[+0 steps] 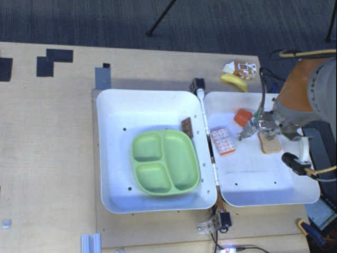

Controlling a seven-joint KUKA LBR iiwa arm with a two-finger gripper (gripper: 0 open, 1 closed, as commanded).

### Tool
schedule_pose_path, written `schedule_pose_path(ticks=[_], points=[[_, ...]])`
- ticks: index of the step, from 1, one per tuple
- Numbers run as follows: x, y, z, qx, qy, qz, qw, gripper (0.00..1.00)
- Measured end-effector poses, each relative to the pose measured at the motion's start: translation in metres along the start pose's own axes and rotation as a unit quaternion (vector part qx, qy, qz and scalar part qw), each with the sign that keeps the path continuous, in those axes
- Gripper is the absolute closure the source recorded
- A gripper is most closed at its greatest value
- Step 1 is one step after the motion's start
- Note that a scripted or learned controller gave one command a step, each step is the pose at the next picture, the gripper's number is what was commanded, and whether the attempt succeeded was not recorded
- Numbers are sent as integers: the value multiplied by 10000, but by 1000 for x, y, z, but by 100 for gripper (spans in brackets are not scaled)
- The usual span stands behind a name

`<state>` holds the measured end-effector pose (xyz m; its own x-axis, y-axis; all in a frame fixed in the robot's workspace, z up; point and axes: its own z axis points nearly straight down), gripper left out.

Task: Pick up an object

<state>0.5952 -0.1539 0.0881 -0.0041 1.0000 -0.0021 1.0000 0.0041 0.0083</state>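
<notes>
Grey-bodied arm [321, 96] with rounded casings and a broad orange band [296, 91] wrapping the segment above the wrist. Ends in a metallic two-finger gripper [251, 129] of thin silvery parts, carried on a darker grey wrist block. Trails thin cables: a yellowish one [308, 52] arching over the orange band, a dark one looping beside it, and a black-tipped white fitting [299, 159] lower down with another yellowish lead running off it.
</notes>
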Motion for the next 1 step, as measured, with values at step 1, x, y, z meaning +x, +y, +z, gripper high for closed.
schedule_pose_path(ticks=[1], points=[[-1, 2, -12, -38, -25, -20, 10000, 100]])
